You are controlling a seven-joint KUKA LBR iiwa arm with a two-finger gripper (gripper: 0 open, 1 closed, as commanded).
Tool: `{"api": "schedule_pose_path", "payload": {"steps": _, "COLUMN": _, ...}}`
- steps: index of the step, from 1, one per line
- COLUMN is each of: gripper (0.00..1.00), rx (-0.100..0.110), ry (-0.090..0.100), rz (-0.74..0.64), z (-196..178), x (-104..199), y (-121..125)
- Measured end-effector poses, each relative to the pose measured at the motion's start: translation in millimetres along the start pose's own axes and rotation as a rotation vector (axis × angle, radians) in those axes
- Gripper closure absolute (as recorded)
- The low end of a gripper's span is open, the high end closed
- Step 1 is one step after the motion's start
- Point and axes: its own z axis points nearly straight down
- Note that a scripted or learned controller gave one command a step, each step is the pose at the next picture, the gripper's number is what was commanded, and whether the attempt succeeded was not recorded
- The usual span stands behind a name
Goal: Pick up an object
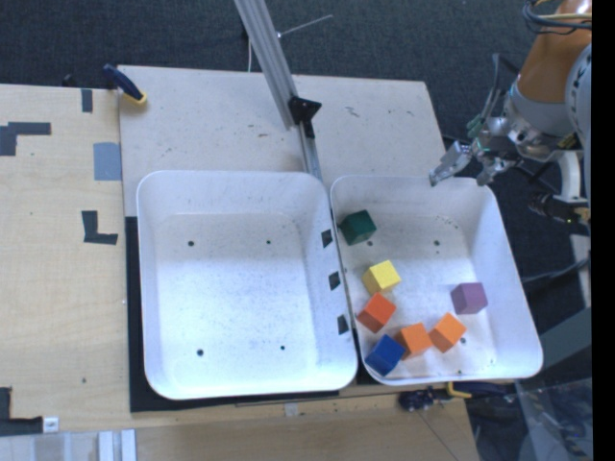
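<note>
Six small blocks lie in the right bin [500, 248], all below and left of the gripper [459, 166], which hangs over the bin's far right corner holding nothing; how wide it stands I cannot tell. Nearest it sits the green block [358, 227]; then the yellow block [382, 277], purple block [468, 298], three orange blocks [415, 338] and, farthest, the blue block [385, 353].

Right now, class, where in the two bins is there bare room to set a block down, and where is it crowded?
The left bin offers bare floor wall to wall. In the right bin, floor lies bare along the far wall, between the green cube and the gripper. The near part is crowded: yellow cube, purple cube, three orange cubes and blue cube.
</note>
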Motion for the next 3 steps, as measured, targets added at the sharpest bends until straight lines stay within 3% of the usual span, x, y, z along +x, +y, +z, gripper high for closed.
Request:
{"api": "schedule_pose_path", "payload": {"steps": 1, "gripper": 0.00, "rx": 0.001, "ry": -0.001, "rz": 0.000, "z": 0.0, "x": -0.2, "y": -0.1}}
{"api": "schedule_pose_path", "payload": {"steps": 3, "gripper": 0.00, "rx": 0.006, "ry": 0.002, "rz": 0.001, "z": 102.8, "x": 12.9, "y": -2.2}}
